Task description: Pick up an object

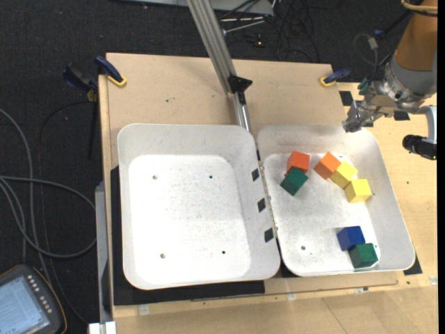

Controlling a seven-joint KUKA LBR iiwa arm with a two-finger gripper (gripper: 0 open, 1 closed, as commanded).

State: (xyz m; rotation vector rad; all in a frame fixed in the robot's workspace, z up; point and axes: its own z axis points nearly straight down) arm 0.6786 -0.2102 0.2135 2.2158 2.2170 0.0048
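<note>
The right bin [389, 207] holds several small blocks. An orange block [299, 161] sits against a dark green block [294, 181] near the bin's left side. Another orange block [327, 165] touches two yellow blocks [343, 175] [358, 189] toward the middle. A blue block [350, 237] and a green block [363, 255] lie at the near right corner. My gripper [352, 124] hangs over the bin's far right corner, apart from all the blocks, with nothing visibly in it.
The left bin [132, 186] lies beside the right one. A slanted metal pole [212, 40] runs from the top down to the gap between the bins. Clamps [111, 72] [334, 77] grip the bench's far corners. Cables lie on the dark floor to the left.
</note>
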